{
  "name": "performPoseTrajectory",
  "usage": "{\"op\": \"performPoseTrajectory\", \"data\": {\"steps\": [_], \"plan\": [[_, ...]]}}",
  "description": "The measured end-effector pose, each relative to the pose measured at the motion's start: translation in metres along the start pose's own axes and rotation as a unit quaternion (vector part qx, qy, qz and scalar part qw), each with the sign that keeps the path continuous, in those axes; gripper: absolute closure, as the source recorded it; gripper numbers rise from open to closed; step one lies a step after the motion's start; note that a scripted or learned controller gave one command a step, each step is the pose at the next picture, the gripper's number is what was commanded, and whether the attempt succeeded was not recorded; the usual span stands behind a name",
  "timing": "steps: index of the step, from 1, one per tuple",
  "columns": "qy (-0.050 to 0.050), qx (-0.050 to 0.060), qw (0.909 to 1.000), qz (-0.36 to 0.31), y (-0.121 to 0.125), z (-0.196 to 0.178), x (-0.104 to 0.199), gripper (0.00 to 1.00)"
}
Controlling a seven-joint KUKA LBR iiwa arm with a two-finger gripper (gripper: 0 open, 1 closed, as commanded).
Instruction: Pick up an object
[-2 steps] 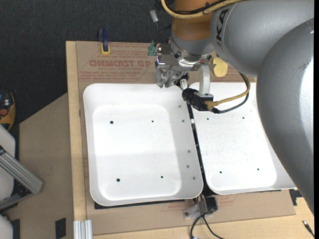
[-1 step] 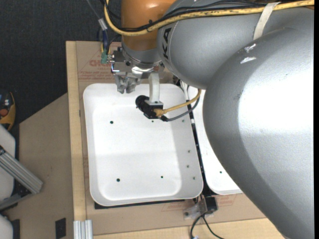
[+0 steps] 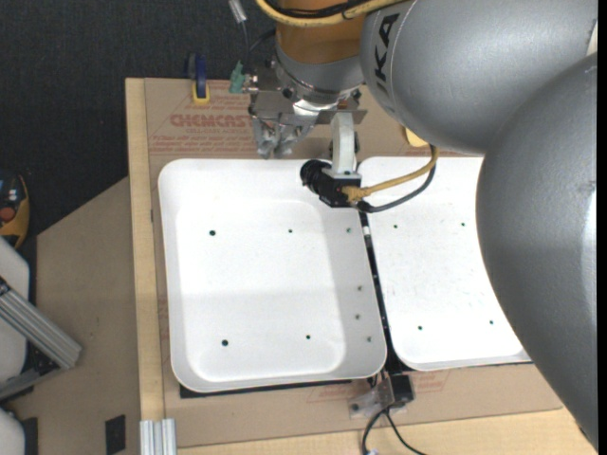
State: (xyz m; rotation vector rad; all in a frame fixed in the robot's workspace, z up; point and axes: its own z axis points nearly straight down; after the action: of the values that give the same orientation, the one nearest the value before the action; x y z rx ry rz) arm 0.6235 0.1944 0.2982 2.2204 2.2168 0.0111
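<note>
The pincer (image 3: 273, 138) hung at the end of the grey arm (image 3: 493, 55), just under the orange band (image 3: 322, 8). It sat over the brown board (image 3: 140, 254), right at the far rim of the left-hand bin (image 3: 190, 282) as the camera saw it. The pincer was small and blurred in the view. I could not tell whether it was open or closed, or whether it had hold of anything.

On the camera's side of the pincer the white floor of the left-hand bin spread out, marked with a few small dark dots. The nearer part of that floor lay in brighter light than the part close to the pincer. To the pincer's side, under the bulk of the arm, lay the right-hand bin (image 3: 446, 282). It touched the left-hand bin along a dark seam, and the arm covered its outer part.

I could not tell where the object to be picked up lay.

Red lettering (image 3: 207, 119) ran across the board just beside the pincer, on the side away from the arm. A little farther that way, a blue and yellow clamp (image 3: 199, 79) gripped the board's far edge. A small green clip (image 3: 237, 76) stood between that clamp and the pincer. Well away from the pincer, past the near rims of both bins, a black plug (image 3: 398, 389) with a cable rested on the board. A metal rail (image 3: 38, 325) lay off the board, far out beyond the left-hand bin.
</note>
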Motion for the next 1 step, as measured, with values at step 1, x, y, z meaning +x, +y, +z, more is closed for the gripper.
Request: {"op": "performPoseTrajectory", "data": {"steps": [1], "plan": [[0.000, 0.001, 1.0000, 0.000, -0.0100, -0.0330, -0.0097, 1.00]]}}
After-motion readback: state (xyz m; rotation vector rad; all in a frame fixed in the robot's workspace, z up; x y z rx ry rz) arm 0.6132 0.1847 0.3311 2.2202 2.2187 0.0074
